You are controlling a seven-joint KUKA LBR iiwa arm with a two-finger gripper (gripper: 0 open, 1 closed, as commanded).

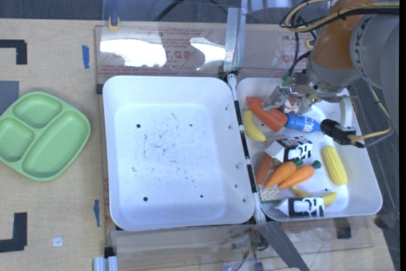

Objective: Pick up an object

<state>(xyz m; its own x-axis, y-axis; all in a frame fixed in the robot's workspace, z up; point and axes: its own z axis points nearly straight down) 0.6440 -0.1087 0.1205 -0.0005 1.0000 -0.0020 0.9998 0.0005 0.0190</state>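
My gripper (288, 96) hangs low over the back of the right bin (365, 190), just above a heap of toys. Directly under and beside it lie an orange-red bottle-like toy (266, 115) and a blue-and-white bottle (302, 123). A yellow banana (254, 129) lies by the bin's left wall. Further forward are a yellow corn cob (334, 165), two orange carrots (290, 174) and two black-and-white patterned pieces (298, 151) (307, 206). I see nothing lifted off the heap.
The left bin (171, 149) sits beside the right one, with a shared wall between them. A green divided plate (41, 134) rests on the bench at far left. Clear plastic screens (165, 41) stand behind both bins. Cables (304, 13) loop around the wrist.
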